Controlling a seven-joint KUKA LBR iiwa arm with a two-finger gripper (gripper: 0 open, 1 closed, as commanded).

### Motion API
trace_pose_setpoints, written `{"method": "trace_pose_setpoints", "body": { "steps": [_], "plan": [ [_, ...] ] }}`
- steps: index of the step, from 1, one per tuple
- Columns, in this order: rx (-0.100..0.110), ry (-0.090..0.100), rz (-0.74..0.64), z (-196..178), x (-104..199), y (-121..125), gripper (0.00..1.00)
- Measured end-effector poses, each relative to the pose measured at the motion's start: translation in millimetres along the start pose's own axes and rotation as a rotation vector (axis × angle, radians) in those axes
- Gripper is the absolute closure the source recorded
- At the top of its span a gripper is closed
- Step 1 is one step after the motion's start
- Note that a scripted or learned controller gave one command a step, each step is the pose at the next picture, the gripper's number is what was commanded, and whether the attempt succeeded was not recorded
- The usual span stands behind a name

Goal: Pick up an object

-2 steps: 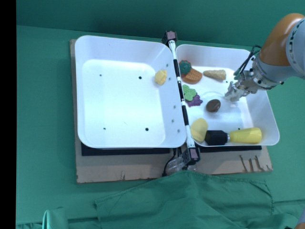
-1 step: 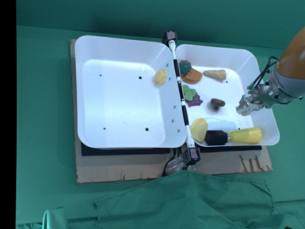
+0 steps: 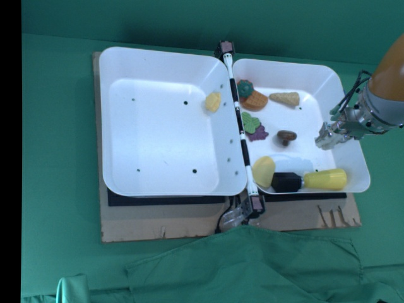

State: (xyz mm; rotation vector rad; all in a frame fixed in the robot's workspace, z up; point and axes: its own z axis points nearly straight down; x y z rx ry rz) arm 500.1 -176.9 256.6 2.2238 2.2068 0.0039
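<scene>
Reaching in over the right bin (image 3: 353, 169), I am hovering my hand (image 3: 326, 138) just inside that bin's right wall, with my grey wrist and its orange band trailing off behind it. From this slanted view I cannot tell how my hand is set, and nothing is showing in it.

Taking the right bin as my landmark, the pieces I might pick are all lying on its floor. A small brown piece (image 3: 286, 136) is sitting near the bin's middle, the closest thing to my hand yet clearly apart from it. A yellow and black tool (image 3: 310, 180) is lying along the bin's near wall, its black end touching or just beside a pale yellow piece (image 3: 263, 170) in the near left corner. A purple and green piece (image 3: 253, 126) is resting against the bin's left wall. An orange piece with a dark green top (image 3: 250, 96) is lying in the far left corner, and a tan wedge (image 3: 285, 98) is just beside it along the far side.

Beyond the right bin's left wall, a small yellow piece (image 3: 213, 101) is lying in the left bin (image 3: 126, 62). Both bins are sitting on the green worktop (image 3: 57, 137).
</scene>
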Motion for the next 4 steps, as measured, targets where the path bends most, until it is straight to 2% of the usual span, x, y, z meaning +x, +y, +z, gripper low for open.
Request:
{"method": "trace_pose_setpoints", "body": {
  "steps": [1, 2, 3, 4],
  "plan": [
    [0.001, 0.0, 0.0, 0.5, 0.1, -0.2, 0.0],
    [0.001, 0.001, -0.006, 77.0, -6.3, 48.6, 0.0],
    [-0.006, 0.001, -0.011, 0.8, 43.7, 107.4, 0.0],
    [0.01, 0.003, -0.004, 66.2, 49.1, 87.9, 0.0]
  ]
}}
